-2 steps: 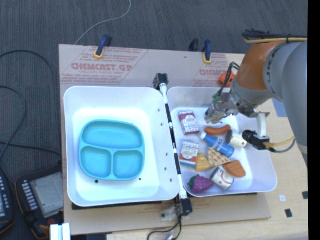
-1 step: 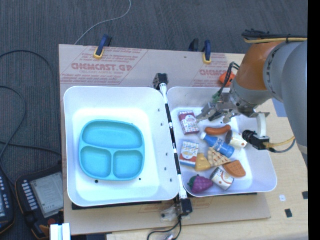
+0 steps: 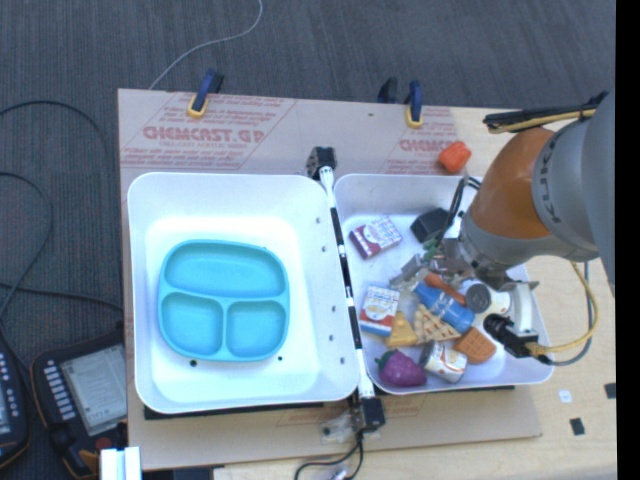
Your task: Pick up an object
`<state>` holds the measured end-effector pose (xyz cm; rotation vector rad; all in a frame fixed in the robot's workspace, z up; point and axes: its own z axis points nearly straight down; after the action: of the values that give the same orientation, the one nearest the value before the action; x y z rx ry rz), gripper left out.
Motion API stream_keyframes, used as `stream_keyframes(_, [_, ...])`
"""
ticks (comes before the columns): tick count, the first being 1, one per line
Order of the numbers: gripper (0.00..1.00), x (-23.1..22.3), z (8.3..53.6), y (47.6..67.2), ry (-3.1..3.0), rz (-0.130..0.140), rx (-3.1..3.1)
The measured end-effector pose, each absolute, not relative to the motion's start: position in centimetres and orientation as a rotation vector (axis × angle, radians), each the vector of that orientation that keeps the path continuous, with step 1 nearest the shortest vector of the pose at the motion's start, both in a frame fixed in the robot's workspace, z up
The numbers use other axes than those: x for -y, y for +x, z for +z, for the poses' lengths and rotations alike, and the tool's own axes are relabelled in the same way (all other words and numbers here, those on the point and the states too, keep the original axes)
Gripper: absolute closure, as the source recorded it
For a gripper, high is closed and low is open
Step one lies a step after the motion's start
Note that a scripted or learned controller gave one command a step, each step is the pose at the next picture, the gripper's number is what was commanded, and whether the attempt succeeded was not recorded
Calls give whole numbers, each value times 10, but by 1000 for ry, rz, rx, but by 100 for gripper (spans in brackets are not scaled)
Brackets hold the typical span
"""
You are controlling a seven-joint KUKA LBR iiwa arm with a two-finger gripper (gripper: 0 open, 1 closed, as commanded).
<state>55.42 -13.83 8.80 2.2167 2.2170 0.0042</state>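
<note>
The right bin (image 3: 360, 190) holds a pile of toy food: a maroon and white packet (image 3: 377, 235), a small carton (image 3: 379, 305), a waffle piece (image 3: 436, 323), a blue bottle (image 3: 447, 307), a purple item (image 3: 401, 369), a can (image 3: 447, 361) and an orange-brown piece (image 3: 477, 346). My gripper (image 3: 432, 265) is down among them at the middle of the bin, its metal fingers just above the blue bottle and beside a black object (image 3: 431, 223). The wrist hides what lies under it.
The left bin (image 3: 145, 298) holds a light blue divided plate (image 3: 224, 299). An orange item (image 3: 454, 155) lies on the cardboard behind the right bin. Blue and yellow clamps (image 3: 207, 89) hold the board's back edge. A yellow cable (image 3: 560, 346) hangs by the bin's right side.
</note>
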Motion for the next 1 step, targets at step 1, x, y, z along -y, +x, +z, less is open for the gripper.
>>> stream_keyframes(1, [100,139,99,556,2215,8,-2213])
